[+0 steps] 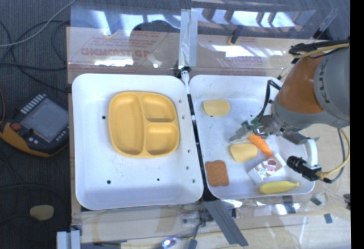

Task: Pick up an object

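Lower right of frame: banana (278,187), packet (266,167), brown cookie (216,173) lie loose in the right bin (227,91). Mid-right, I see the gripper (250,129) down by the carrot (260,143); can't tell its state. Nothing lifted yet. Yellow tray (143,123) sits centre-left.
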Tool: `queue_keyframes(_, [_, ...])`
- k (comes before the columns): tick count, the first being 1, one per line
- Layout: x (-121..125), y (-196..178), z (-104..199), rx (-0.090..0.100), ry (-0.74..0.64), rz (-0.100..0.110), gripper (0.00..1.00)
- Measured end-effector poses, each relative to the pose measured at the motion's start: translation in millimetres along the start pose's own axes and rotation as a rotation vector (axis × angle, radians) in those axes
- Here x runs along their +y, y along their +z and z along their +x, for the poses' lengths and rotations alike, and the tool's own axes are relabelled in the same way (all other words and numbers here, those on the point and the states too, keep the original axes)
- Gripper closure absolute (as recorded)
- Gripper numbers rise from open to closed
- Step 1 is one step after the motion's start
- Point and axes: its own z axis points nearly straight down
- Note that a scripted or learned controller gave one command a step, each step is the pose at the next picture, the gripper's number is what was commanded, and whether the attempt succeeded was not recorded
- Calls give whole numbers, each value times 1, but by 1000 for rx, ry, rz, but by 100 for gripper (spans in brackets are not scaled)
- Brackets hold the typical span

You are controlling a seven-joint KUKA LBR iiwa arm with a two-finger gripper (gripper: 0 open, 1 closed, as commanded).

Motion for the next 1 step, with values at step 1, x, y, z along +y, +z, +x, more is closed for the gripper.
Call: queue_keyframes(1, [-1,-9,-1,0,2,2,100])
